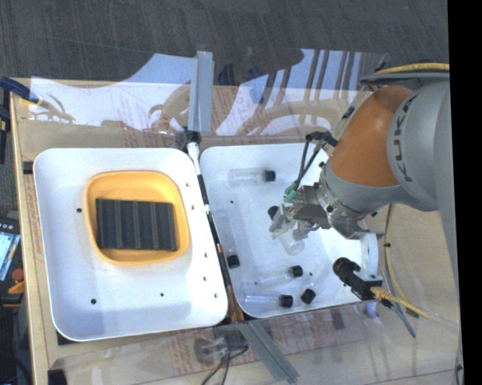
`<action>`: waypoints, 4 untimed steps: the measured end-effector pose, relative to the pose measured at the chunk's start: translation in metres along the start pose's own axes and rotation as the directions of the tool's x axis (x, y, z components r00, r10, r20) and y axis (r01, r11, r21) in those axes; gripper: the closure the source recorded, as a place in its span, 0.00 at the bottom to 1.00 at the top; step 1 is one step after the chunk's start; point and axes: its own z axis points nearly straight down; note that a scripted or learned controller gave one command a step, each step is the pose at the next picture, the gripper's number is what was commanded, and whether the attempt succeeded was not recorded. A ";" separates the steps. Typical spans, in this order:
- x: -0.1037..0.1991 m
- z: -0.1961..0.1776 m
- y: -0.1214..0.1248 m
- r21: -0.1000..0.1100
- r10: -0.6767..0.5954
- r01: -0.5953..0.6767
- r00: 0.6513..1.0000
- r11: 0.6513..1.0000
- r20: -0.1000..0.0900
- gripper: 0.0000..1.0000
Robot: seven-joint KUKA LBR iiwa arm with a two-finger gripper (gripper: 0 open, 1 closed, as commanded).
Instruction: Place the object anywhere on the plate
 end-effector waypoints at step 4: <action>0.107 0.008 0.083 0.001 -0.359 0.359 0.933 0.933 0.001 0.00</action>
